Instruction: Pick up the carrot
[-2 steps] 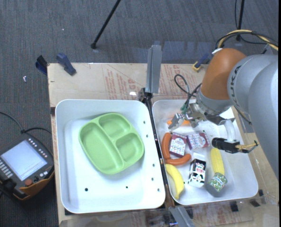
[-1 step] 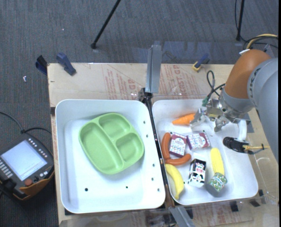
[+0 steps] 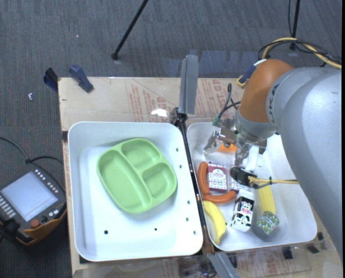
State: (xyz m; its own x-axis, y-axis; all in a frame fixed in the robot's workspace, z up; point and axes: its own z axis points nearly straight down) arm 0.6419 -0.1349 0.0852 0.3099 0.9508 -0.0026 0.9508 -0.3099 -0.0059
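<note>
Camera view, left bin (image 3: 82,213), green tray (image 3: 137,174)

The grey arm (image 3: 311,120) enters from the right and bends downward, its orange band (image 3: 264,91) turned toward the camera above the wrist. The gripper (image 3: 223,143) hangs low beneath the wrist, pointing down and slightly leftward. How the jaws stand cannot be told.

Two white bins sit side by side: the left bin (image 3: 85,225) carries one green divided plate (image 3: 137,175). The right bin (image 3: 297,213) holds one banana (image 3: 215,219), one corn cob (image 3: 267,198), one small red-labelled packet (image 3: 217,177), one black-and-white carton (image 3: 242,213) and one orange sausage-like piece (image 3: 203,185).
</note>
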